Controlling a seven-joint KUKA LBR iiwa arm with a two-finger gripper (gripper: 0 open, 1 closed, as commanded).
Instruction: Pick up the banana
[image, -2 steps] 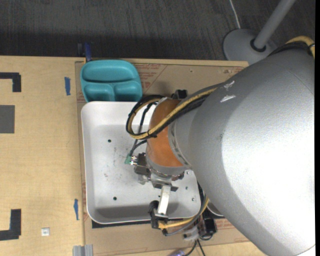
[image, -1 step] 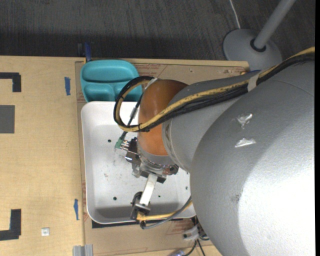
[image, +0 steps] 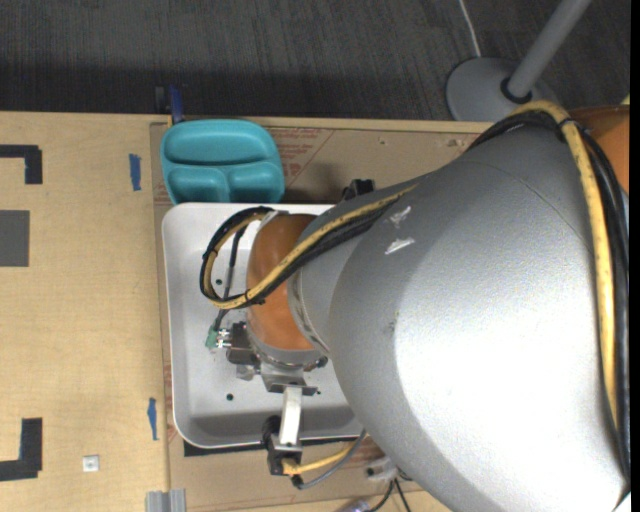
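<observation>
Banana: can't tell where it lies, since the arm (image: 470, 320) covers most of the white bin (image: 185, 330) and whatever sits under it. The bin's bare floor shows along the view's left side and at the near corner, w/ one small dark speck (image: 230, 397) on it. Over the bin's middle hangs the wrist (image: 275, 365), a grey metal flange pointing down into the bin, w/ the orange band (image: 270, 290) just above it. A small green part (image: 213, 340) sits at the flange's left side, and a white bar (image: 290, 415) sticks out from it toward the bin's near rim. Black and yellow cables (image: 225, 255) loop out to the left of the orange band, then run up along the arm. The arm's big grey body takes up the whole right half of the view. Just beyond the bin's far rim, touching or nearly so, sits a teal tray (image: 222, 160) w/ moulded hollows. Bin and tray rest on a tan bench (image: 80, 300), marked w/ blue tape bits (image: 135, 172) and black corner marks (image: 20, 165) near the left edge. Past the bench is dark floor (image: 250, 50), and at top right a grey round stand base (image: 480, 88) w/ a pole rising from it
</observation>
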